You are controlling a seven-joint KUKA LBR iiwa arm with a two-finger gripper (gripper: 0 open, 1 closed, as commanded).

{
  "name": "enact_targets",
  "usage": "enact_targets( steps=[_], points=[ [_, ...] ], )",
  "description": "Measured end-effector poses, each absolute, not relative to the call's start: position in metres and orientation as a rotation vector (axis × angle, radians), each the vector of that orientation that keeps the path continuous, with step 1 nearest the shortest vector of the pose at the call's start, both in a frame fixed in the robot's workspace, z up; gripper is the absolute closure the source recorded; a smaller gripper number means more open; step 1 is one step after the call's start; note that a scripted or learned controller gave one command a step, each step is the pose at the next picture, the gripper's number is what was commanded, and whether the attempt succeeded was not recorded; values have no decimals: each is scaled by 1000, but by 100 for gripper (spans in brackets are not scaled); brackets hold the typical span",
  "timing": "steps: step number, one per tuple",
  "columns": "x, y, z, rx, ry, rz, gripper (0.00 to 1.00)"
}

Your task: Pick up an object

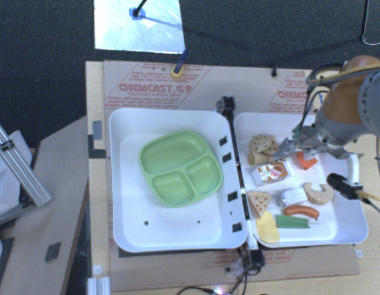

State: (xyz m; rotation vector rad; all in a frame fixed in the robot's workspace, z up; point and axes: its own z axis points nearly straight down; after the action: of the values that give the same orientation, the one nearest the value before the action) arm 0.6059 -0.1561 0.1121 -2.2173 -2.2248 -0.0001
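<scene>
Dark carpet surrounds my bench with 2 shallow white bins (125,226); toy food litters the right one. My gripper (286,149) hovers by the round tan cracker (261,143), fingers apparently spread with nothing between them; I judge the pick not yet made

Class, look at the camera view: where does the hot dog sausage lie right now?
The hot dog sausage lies in the right bin, near its front edge, just above the green strip and below the bread piece.
</scene>
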Motion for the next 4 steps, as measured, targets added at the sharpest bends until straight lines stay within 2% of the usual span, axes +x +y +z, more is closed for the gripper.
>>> enact_targets(
  steps=[1, 2, 3, 4],
  points=[
    [609, -156, 88, -2225, -2227, -7, 0],
    [609, -157, 98, -2228, -2229, -9, 100],
    [617, -148, 152, -2220, -2231, -6, 100],
    [609, -150, 208, -2220, -2228, -4, 100]
  ],
)
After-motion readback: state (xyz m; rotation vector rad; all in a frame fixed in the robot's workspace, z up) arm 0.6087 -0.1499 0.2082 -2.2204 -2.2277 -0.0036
